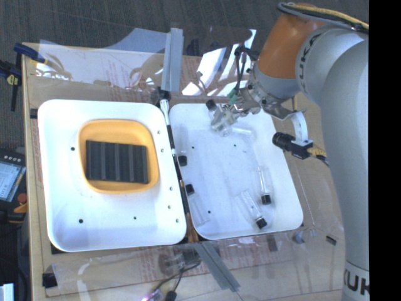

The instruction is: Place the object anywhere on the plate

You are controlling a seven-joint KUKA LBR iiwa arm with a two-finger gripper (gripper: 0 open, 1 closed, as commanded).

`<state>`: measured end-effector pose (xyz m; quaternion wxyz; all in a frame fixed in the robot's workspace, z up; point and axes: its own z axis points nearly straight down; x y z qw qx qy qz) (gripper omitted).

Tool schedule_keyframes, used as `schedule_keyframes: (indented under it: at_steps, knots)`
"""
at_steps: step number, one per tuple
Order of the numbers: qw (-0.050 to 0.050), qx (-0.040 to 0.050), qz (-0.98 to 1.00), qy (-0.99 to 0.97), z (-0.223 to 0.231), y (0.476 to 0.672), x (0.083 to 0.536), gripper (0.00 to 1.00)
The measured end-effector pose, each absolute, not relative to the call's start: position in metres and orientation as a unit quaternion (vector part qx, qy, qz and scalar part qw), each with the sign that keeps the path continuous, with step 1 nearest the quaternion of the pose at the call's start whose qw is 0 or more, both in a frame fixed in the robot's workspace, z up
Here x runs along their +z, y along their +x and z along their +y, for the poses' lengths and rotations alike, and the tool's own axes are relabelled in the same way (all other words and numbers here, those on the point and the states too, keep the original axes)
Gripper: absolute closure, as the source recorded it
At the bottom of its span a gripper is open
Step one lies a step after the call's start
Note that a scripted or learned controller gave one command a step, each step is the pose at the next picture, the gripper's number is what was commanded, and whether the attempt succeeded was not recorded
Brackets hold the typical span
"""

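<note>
Two bins are sitting side by side: the left bin (56, 218) is carrying one yellow plate (118, 134), the right bin (216, 187) three clear vials (263, 185), two near its front-right edge. The tool (220, 119) is hovering at its back edge over one vial; grip unclear.

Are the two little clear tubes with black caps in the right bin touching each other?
Apart. The camera view shows one capped tube lying above the other capped tube, with a strip of bare white floor of the right bin between them.
</note>
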<state>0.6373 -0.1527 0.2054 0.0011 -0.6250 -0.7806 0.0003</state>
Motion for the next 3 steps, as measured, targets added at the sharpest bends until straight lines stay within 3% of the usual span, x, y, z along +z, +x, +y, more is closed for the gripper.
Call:
schedule_keyframes:
  at_steps: [1,2,3]
  knots:
    - [0.002,0.001,-0.828,-0.561,-0.104,0.62,0.215,1.0]
    - [0.002,0.0012,-0.864,-0.504,-0.045,0.641,0.191,1.0]
    - [0.002,0.0009,-0.916,-0.401,-0.016,0.605,0.192,1.0]
